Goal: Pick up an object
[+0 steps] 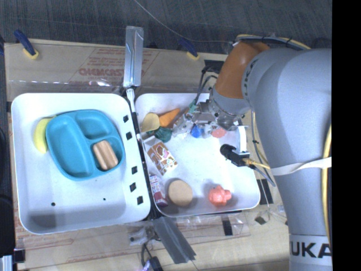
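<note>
Gripper seen low by back edge of right bin; open or shut cannot be told. Orange carrot lies just left of it, maybe touching. Long axis is slanted, one end pointed at gripper. Small blue thing sits just on front side.

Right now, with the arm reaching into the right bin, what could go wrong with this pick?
The arm ends over a tight cluster: carrot, green toy, blue piece and red piece. A grasp there could catch two things or knock one aside. The carrot and the yellow fruit lie close to the wall of the right bin, which probably leaves little room on that side.
</note>
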